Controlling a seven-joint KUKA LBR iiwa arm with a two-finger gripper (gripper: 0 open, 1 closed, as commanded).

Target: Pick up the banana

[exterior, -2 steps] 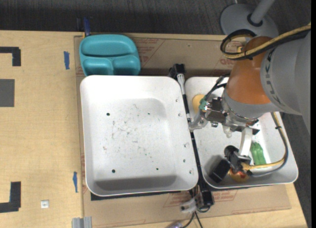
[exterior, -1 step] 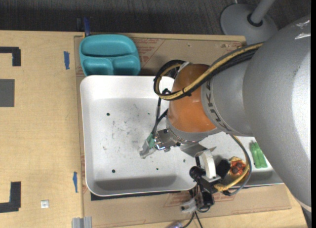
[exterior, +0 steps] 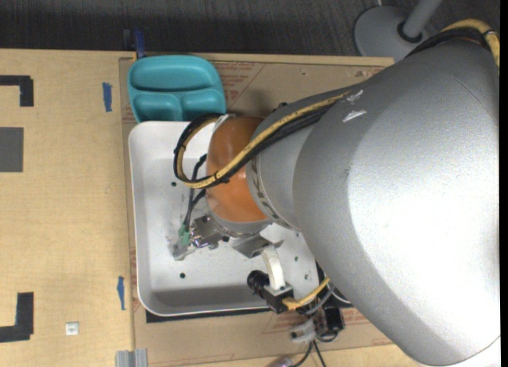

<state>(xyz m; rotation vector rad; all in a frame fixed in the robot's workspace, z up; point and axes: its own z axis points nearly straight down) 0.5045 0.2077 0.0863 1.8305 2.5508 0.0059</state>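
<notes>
Camera view, single frame from above at a slant. My arm comes in from the right and covers most of the right half of the bench; the grey casing is very close to the lens. The orange band sits above the wrist, over the upper middle of the white bin. My claw hangs low over the bin's left-centre floor, with a small green part showing at its tip. Claw state: I cannot tell, since the wrist hardware and cabling crowd that spot. Nothing I can make out is gripped there. Banana: I cannot tell where it lies, so its long axis, heading and look go unrecorded. Counts: one white bin in sight, shallow, with rounded corners, its right side under my arm. One teal tray, moulded plastic with divided compartments, lies just beyond the bin's far edge and touches or overlaps that rim. Two strips of blue tape are on the cardboard left of the bin, one near the far corner and one near the near corner. One bundle of black and yellow cables loops across the orange band and runs back along the arm. The cardboard bench top carries black bracket marks at its left edge. One grey stand base rests on the dark floor past the bench, at upper right. A few small dark specks dot the bin floor.
</notes>
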